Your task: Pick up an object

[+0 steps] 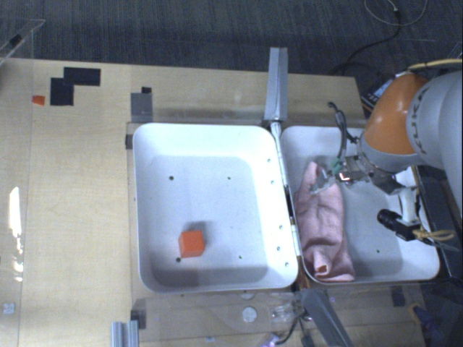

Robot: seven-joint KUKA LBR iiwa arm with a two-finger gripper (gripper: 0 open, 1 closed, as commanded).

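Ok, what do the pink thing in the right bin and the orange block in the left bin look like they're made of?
The pink thing looks like soft cloth, maybe terry towel: matte, folded and creased, slumped against the bin wall. The orange block looks rigid, perhaps foam, wood or plastic: flat faces, crisp edges, matte even colour. The view can't settle which.

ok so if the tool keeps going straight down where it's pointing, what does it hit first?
Most likely the pink cloth in the right bin: the tool sits over the cloth's upper end. Height above it is unclear from this slanted view.
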